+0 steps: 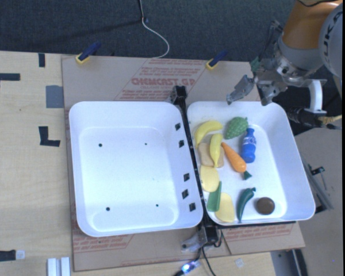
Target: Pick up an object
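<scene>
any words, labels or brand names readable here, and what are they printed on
"CHEMCAST" then what looks like "GP", in red, on the brown protective sheet under the two bins, upside-down lettering above it too blurred to read.
Red print on the same sheet below the right bin: too small and blurred to read.
Blue bottle in the right bin: no label can be made out.
</scene>
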Controlling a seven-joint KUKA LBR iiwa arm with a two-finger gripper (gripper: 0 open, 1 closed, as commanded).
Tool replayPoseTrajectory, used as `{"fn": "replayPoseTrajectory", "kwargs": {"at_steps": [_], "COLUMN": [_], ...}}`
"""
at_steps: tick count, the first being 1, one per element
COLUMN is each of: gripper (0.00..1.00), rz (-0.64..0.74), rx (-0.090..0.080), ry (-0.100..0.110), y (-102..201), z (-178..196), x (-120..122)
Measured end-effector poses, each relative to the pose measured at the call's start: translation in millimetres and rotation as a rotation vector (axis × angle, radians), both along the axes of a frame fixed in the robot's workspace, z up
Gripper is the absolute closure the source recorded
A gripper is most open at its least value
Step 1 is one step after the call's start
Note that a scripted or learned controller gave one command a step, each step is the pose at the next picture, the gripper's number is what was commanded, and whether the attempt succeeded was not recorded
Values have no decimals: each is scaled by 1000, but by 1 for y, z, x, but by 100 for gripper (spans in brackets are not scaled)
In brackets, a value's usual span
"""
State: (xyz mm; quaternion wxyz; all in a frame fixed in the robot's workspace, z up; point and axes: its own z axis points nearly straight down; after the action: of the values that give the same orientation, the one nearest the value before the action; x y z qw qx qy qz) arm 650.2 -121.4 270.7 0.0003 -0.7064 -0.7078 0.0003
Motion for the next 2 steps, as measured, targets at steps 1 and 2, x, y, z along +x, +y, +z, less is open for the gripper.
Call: {"fn": "replayPoseTrajectory", "kwargs": {"at_steps": [1, 2], "gripper": [0, 100], "rz": [-2, 1], "rx": [4, 0], "ry": [20, 2], "y": [14, 14], "z": [-143, -124], "x": [-72, -66]}}
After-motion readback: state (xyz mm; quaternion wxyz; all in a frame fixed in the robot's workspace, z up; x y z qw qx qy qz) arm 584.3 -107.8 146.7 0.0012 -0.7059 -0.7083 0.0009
